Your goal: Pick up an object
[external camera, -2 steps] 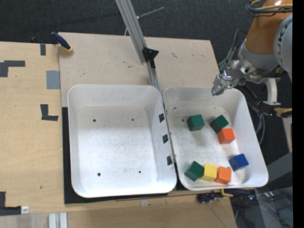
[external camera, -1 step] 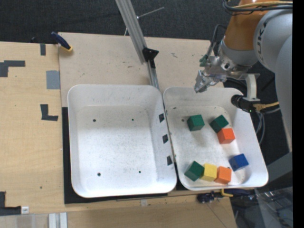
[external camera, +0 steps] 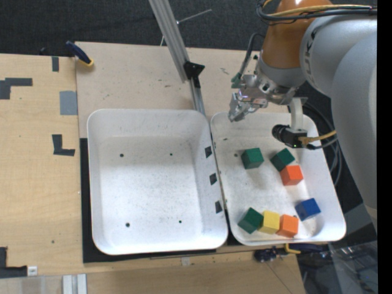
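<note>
White moulded plastic, smooth and glossy with rounded corners, is being recorded for both shallow bins. The left bin (external camera: 107, 133) is being seen with only dark specks and four small dark dots on its floor. The right bin (external camera: 334, 216) is being occupied by seven small cubes with matte, flat faces.

Count by colour: three green, two orange, one yellow, one blue.
- A green cube (external camera: 252, 158) and a darker green cube (external camera: 282, 159) are being seen near the middle of the bin, apart from each other.
- An orange cube (external camera: 291, 174) is being seen touching the darker green one at its lower right.
- A blue cube (external camera: 307, 209) is being seen alone by the right wall.
- A row of three is being seen along the near wall, each touching the next: a green cube (external camera: 250, 220), a yellow cube (external camera: 270, 222), a second orange cube (external camera: 288, 225).

The metallic gripper (external camera: 237, 113) is being seen over the far left corner of the right bin, above the cubes and apart from all of them. Nothing is being seen between its fingers; whether they are spread or closed cannot be told. An orange band (external camera: 294, 23) is being noted on the grey arm.
</note>
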Motion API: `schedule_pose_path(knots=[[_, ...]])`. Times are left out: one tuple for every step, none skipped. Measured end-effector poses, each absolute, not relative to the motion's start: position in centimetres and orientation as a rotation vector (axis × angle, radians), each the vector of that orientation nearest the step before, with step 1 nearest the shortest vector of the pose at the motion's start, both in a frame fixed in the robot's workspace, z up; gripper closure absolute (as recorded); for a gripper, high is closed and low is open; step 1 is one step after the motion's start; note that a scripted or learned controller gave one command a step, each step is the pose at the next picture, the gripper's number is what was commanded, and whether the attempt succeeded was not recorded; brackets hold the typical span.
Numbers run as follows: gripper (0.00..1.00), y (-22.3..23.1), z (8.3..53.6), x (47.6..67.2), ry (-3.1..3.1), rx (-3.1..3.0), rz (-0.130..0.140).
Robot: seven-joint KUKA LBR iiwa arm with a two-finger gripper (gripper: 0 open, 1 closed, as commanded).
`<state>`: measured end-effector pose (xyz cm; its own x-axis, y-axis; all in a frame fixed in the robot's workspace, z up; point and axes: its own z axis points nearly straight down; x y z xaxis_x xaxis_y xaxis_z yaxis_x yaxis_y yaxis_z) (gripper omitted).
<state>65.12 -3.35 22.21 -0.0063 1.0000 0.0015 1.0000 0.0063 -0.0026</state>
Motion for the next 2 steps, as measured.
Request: schedule_pose_path(knots=[[1.0, 2.1, 23.4, 64.7, -2.228, -2.212, -0.002], [1.0, 7.6, 22.2, 64.5, -2.227, -2.212, 0.002]])
